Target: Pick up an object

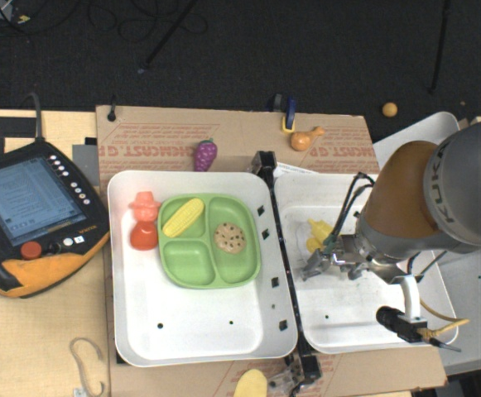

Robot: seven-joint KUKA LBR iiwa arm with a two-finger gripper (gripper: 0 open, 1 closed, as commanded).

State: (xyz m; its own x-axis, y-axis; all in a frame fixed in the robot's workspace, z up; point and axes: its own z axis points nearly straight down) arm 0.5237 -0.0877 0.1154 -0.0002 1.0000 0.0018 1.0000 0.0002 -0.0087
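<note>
Probably the small yellow toy [318, 235] just beside the pincer [314, 265] (whose state I cannot tell) is light and rigid, best pinched across its middle.

The grey arm with its orange band reaches in from the right, wrist bent down, pincer [313, 265] pointing left and low

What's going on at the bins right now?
The arm reaches into the right bin, with its gripper low beside a yellow toy. Nothing can be seen held. In the left bin, a green tray carries a corn cob and a cookie; a red toy stands beside it.
</note>
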